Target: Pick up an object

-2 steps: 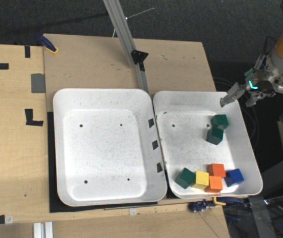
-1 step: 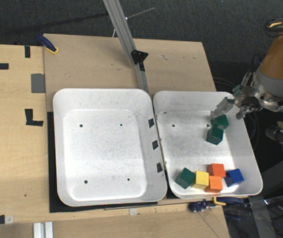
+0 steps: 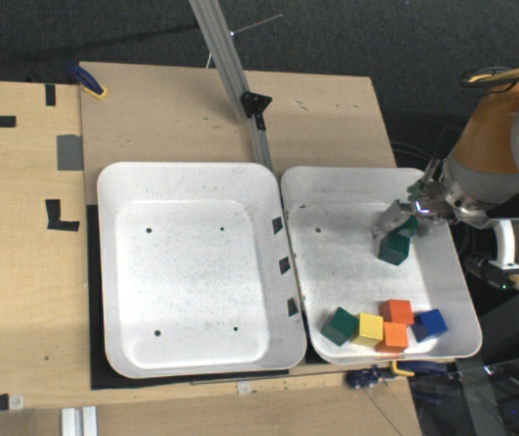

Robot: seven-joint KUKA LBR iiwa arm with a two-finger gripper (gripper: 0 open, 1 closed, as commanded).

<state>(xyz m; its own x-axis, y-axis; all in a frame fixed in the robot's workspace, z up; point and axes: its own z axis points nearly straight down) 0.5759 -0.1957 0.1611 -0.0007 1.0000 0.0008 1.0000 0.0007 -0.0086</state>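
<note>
My gripper (image 3: 397, 234) hangs over the upper right part of the right bin (image 3: 332, 198), with the arm coming in from the right. A dark green block (image 3: 393, 248) sits between its fingertips, gripped at the top and hanging below them, and the fingers are shut on it. A cluster of blocks lies along the bin's front edge: a green block (image 3: 339, 325), a yellow one (image 3: 370, 326), two orange ones (image 3: 396, 312) (image 3: 394, 336) and a blue one (image 3: 430, 323).
The left bin (image 3: 114, 189) stands beside the right one, their rims touching in the middle. A slanted metal pole (image 3: 225, 48) ends behind the bins. A small blue clamp (image 3: 368, 377) lies at the bench's front edge.
</note>
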